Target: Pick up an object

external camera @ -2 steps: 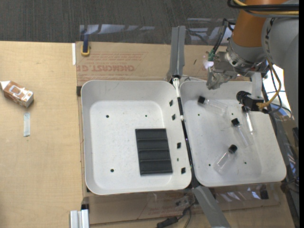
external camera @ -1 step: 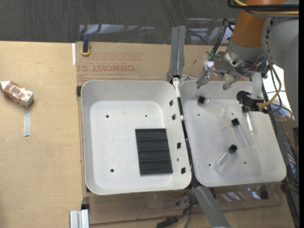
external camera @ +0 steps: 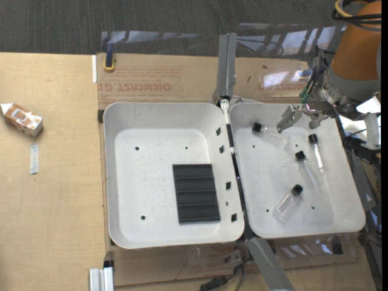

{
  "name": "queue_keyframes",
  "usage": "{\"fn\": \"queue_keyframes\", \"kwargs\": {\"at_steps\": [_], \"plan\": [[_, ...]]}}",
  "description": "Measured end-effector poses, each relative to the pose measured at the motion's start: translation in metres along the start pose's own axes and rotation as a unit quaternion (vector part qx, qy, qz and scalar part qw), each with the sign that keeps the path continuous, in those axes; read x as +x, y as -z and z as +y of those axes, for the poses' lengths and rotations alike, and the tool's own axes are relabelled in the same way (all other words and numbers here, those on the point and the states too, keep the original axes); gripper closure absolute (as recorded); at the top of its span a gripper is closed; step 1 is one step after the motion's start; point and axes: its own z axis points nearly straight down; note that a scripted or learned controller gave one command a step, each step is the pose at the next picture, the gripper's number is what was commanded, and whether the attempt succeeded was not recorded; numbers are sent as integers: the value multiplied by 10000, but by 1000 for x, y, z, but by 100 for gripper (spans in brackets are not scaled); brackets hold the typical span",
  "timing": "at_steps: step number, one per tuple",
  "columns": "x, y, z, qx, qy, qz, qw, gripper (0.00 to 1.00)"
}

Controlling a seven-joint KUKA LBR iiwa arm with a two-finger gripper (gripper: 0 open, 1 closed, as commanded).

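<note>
Several clear vials with black caps lie in the right bin [external camera: 339,220]: one near the back left [external camera: 265,132], two in the middle right [external camera: 315,149] [external camera: 306,165], and one toward the front [external camera: 289,199]. My gripper [external camera: 301,122] hangs over the back of this bin, below the orange-banded wrist [external camera: 357,47]. Its fingers [external camera: 286,121] are spread open with nothing between them. It sits just right of the back-left vial and above the middle ones. A black ribbed block [external camera: 195,193] lies in the left bin [external camera: 121,180].
A grey divider [external camera: 226,71] runs between the bins at the back. On the wooden bench to the left sit a small printed box [external camera: 23,119] and a pale strip [external camera: 34,160]. Cables [external camera: 364,147] hang by the right bin's edge.
</note>
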Motion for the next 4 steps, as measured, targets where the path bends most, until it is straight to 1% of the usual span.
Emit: {"fn": "queue_keyframes", "kwargs": {"at_steps": [1,2,3,4], "plan": [[-58,-135,-15,-11,448,42,9990,0],[-61,-125,-15,-18,421,18,9991,100],[-74,-135,-43,-5,380,5,9993,100],[-22,-33,-22,-5,28,1,10000,100]]}}
